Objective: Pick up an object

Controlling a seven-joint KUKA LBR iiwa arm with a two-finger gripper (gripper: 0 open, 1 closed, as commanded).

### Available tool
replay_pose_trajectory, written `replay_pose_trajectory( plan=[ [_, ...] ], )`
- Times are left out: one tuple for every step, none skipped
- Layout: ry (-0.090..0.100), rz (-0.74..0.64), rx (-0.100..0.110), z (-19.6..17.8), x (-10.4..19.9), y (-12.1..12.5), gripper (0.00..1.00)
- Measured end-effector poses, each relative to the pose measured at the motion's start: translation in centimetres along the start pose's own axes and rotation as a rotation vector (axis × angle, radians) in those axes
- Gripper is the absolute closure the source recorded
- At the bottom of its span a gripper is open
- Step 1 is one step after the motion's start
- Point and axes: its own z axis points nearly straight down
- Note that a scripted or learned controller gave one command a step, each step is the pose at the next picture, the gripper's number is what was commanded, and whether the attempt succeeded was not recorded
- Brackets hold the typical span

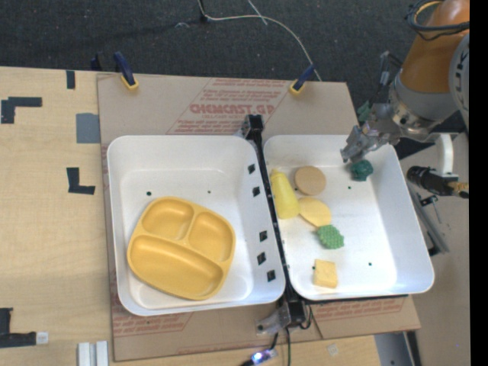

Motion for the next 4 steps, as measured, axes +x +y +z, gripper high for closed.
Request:
replay_pose_trajectory(
  plan=[
    [0.0,0.0,0.0,-0.3,4.8,-0.9,1.0],
    [-0.001,0.001,0.001,1.1,9.9,-2.4,1.0],
    [0.0,0.0,0.002,1.9,15.6,-4.0,1.0],
    [-0.002,-0.001,0.002,3.2,21.0,-4.6,1.0]
  ],
)
